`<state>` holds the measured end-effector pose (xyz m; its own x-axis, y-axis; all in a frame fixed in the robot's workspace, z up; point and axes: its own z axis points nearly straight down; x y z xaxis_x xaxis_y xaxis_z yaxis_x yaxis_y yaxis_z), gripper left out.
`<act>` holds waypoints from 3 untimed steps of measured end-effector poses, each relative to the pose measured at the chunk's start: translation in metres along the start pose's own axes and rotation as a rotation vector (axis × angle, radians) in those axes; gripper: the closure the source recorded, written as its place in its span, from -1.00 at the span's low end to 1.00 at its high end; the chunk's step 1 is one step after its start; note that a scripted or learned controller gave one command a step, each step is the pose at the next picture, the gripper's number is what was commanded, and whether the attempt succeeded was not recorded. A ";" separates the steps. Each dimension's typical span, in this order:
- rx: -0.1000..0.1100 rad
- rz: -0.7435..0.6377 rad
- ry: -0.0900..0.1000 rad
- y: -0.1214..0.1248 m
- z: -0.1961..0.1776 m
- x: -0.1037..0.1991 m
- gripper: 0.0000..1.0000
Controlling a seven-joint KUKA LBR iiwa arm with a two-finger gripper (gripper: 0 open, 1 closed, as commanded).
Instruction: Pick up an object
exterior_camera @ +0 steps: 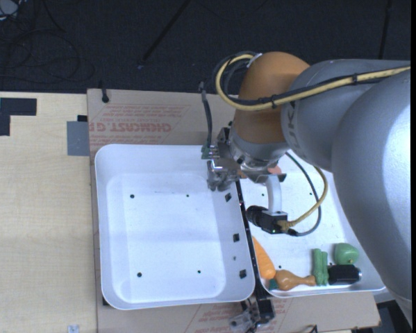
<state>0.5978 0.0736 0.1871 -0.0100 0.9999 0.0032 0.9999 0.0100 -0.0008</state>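
Dark backdrop behind desk (34, 186). We judge the carrot (264, 257) light, stiff, smooth; grip mid-body. Claw (219, 175): we cannot tell its state.

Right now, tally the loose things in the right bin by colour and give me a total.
Orange: 2, a carrot-shaped piece and a paler orange piece beside it.
Green: 2, a long stick and a rounded piece.
Black: 1, a small block.
Total: 5, all clustered in the near corner of the right bin. The arm may hide others.
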 end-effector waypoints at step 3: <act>0.000 0.007 -0.002 -0.027 0.078 0.095 1.00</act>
<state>0.5699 0.1684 0.1099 -0.0032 1.0000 0.0007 1.0000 0.0032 -0.0004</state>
